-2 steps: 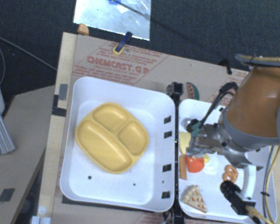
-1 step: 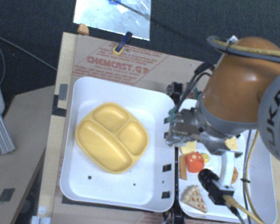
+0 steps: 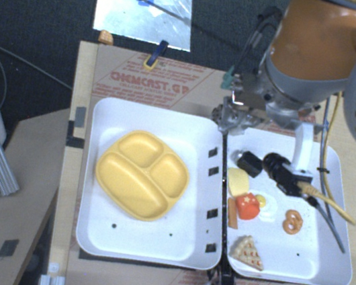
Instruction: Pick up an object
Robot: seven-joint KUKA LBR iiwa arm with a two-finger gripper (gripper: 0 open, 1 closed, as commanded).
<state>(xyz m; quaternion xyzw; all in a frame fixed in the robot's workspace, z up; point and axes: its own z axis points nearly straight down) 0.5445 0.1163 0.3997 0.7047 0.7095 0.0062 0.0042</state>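
My gripper (image 3: 236,119) hovers at the far corner of the right bin (image 3: 321,260) (spread or closed, I cannot tell).

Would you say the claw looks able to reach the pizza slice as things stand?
Probably yes: the pizza slice lies uncovered near the front of the right bin; the claw hovers by its far corner.

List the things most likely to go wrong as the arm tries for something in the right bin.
1. The tool hangs over the far rim where the bins meet; descending straight would likely strike the rim of the right bin, not an object.
2. The tomato, cheese slice and egg lie packed together; a grasp may shove a neighbour.
3. The pizza slice lies flat, probably hard to pinch.
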